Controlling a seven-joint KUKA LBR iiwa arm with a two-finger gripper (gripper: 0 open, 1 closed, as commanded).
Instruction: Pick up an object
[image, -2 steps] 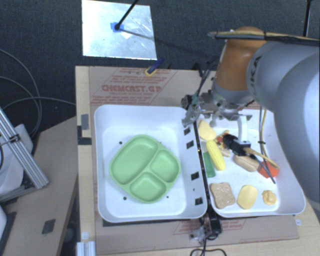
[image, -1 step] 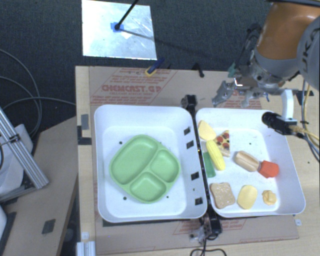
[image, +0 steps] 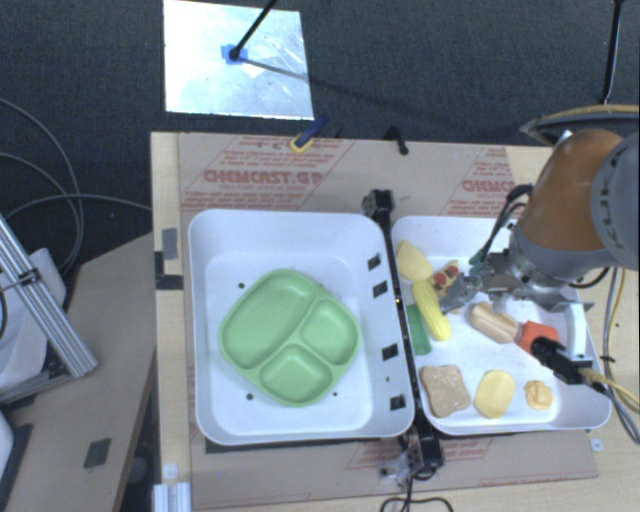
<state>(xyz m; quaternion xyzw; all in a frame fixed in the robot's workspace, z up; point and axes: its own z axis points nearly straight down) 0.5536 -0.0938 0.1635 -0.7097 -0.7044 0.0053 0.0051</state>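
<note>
**Ana:** Dark carpet surrounds the cardboard-covered surface (image: 270, 165). Nearest its front edge, the right white plastic bin (image: 500, 425) holds a tan toast slice (image: 445, 389), a round yellow lemon-like piece (image: 494, 393) and a small orange-tan lump (image: 538, 394).

**Ben:** Behind those?

**Ana:** A beige sausage-shaped toy (image: 491, 323), a yellow corn cob (image: 430, 308) over a green strip (image: 417, 335), then a pale yellow piece (image: 412, 261) toward the back edge. The left bin (image: 290, 228) carries a green sectioned plastic tray (image: 290, 336).

**Ben:** And the claw?

**Ana:** The claw (image: 462, 291) hangs between cob and sausage. I can't tell its state; the wrist hides it.

**Ben:** Risks?

**Ana:** Likely closing between crowded pieces, nudging the cob away. Small red bits (image: 449, 270) beside it are unreadable.
</note>
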